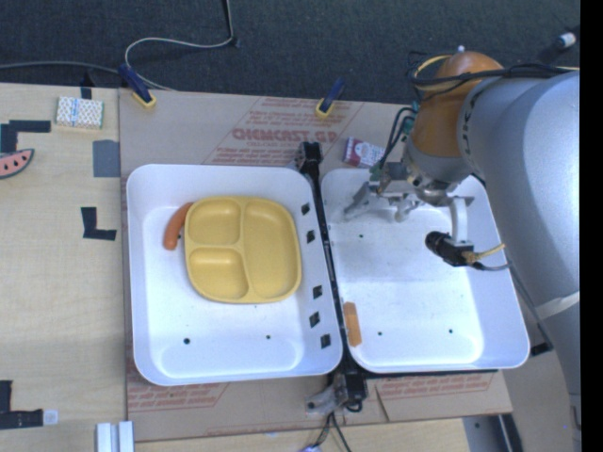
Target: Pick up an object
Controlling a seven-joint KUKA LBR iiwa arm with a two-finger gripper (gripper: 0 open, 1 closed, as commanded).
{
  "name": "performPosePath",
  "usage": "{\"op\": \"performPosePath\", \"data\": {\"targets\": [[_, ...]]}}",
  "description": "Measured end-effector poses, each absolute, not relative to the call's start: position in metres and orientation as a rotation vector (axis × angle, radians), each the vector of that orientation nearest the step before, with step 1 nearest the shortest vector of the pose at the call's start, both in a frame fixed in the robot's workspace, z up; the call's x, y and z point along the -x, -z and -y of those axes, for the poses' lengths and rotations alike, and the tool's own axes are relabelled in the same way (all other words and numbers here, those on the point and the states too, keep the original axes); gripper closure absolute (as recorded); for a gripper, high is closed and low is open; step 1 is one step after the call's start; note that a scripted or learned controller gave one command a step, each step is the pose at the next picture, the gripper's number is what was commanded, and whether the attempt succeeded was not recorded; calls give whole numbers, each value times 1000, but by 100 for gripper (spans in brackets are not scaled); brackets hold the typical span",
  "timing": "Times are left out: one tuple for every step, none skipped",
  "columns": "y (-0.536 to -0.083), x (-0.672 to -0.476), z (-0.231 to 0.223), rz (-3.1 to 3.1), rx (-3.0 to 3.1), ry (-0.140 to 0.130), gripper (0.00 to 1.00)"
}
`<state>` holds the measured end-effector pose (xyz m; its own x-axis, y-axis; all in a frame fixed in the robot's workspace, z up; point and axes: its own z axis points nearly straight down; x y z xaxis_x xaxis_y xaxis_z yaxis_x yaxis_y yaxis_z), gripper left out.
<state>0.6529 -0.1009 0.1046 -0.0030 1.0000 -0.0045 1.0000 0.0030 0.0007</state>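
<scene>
Gripper (379, 201) hovering open, holding nothing, over far part of right bin (490, 347). Orange stick (351, 323) lying at bin's near-left edge; arm needing to be travelling nearer, fingers straddling it crosswise, clearing wall.

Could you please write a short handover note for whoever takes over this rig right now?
Gripper: over the far end of the right bin, nothing visible between its fingers.
Left bin: yellow divided plate, with an orange sausage-like piece beside its left edge.
Right bin: small orange piece at the near-left wall.
Done: nothing picked up yet.
Left: choose one object, grasp it and lift it.
</scene>
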Motion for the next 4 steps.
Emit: {"op": "performPosePath", "data": {"targets": [[-86,-533,97,-2221,-2224,2,0],[-96,-535,98,-2218,-2220,-2,100],[-96,-535,97,-2218,-2220,-2,0],[-105,-535,96,-2221,-2220,-3,100]]}}
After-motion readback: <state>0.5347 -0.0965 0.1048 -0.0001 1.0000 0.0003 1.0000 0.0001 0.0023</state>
